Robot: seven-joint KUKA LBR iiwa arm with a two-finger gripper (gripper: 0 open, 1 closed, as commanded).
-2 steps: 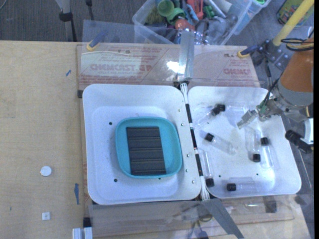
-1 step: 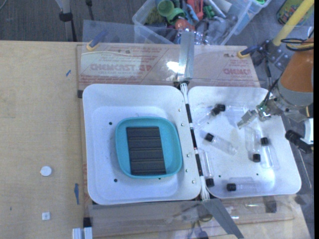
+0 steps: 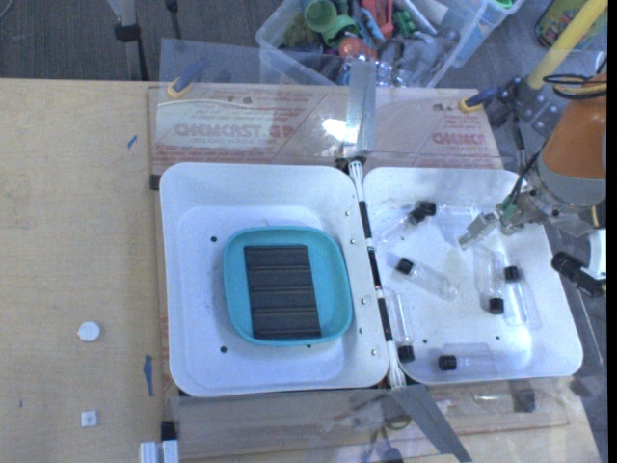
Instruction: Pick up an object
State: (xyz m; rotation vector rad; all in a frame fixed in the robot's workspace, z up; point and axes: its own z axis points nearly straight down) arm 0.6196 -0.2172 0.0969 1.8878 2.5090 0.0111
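A wooden tabletop (image 3: 67,210) carries two shallow white bins side by side. The left bin (image 3: 193,201) holds a teal tray (image 3: 333,287) with a dark ridged block (image 3: 281,292) in its middle. The right bin (image 3: 549,340) holds several clear vials with black caps (image 3: 424,276) scattered across it. The gripper (image 3: 482,228) hovers over the right bin's far right part; whether its jaws are apart or together cannot be told.

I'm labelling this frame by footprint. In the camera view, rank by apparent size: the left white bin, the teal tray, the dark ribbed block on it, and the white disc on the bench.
1. left white bin
2. teal tray
3. dark ribbed block
4. white disc

The gaps are clear; none look alike.
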